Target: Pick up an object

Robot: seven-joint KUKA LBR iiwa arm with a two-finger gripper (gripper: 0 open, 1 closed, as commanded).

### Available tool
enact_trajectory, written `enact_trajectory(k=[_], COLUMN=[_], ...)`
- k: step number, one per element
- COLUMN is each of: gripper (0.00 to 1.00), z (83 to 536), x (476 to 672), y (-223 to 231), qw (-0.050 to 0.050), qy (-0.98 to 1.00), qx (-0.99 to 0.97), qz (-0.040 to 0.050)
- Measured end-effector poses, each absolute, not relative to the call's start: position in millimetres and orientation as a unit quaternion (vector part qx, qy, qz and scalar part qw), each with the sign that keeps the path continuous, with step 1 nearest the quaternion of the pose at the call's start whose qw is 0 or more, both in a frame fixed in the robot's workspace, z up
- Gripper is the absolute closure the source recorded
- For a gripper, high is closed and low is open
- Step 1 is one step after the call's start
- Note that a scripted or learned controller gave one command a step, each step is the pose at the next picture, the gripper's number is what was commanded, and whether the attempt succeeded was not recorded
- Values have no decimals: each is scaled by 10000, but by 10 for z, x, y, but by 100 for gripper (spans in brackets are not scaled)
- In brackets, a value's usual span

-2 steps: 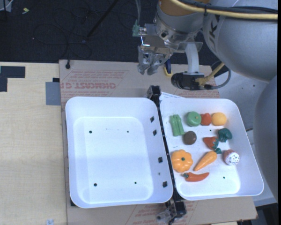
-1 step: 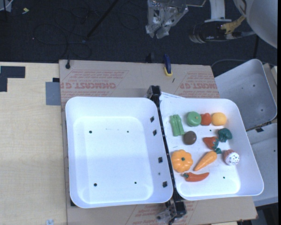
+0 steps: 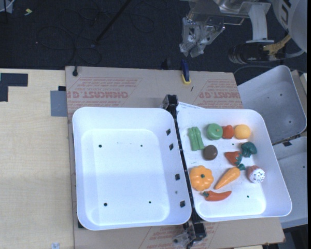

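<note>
The right white bin holds several toy foods. Along its far side lie a green ridged vegetable, a green apple, a red tomato and an orange. Nearer the middle are a brown ball, a dark green broccoli and a small red piece. An orange pumpkin, a carrot, a red chili and a white-and-red piece sit toward the front. My gripper hangs high beyond the bins' far edge, well apart from all of them, with nothing seen in it.
The left white bin stands beside the right one, joined by a black divider. Both rest on a cardboard sheet. A blue-and-yellow tool lies on the cardboard's far edge. A grey metal plate sits at the right.
</note>
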State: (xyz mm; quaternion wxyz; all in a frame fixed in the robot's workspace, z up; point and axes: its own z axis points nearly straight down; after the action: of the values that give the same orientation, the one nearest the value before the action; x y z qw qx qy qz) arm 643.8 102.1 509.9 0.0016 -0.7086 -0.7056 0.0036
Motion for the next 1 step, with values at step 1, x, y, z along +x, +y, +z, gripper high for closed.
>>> enact_trajectory(k=[1], gripper=[100], z=[4659], x=[6437], y=[570], qw=[20], qy=[-7057], qx=[-7085], qz=[40])
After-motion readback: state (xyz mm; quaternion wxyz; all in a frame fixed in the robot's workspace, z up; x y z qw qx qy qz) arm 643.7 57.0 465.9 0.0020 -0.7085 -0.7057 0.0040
